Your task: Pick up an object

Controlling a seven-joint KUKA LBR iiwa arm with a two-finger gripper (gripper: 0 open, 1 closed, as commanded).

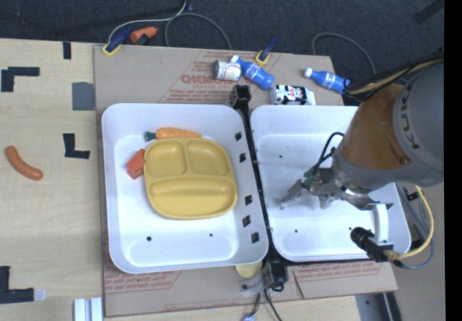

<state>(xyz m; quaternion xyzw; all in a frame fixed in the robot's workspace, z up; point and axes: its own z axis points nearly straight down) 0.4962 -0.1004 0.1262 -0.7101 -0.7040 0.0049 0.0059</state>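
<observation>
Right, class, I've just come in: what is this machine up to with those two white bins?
A grey and orange robot arm reaches in from the right and holds its tool low over the right bin. Nothing shows between the tool's fingers. The left bin holds a yellow divided plate with a carrot along its far edge. Nothing has been picked up yet.

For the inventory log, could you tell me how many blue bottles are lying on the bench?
2: one blue bottle lies behind the left bin, the other behind the right bin. The arm may hide more.
</observation>
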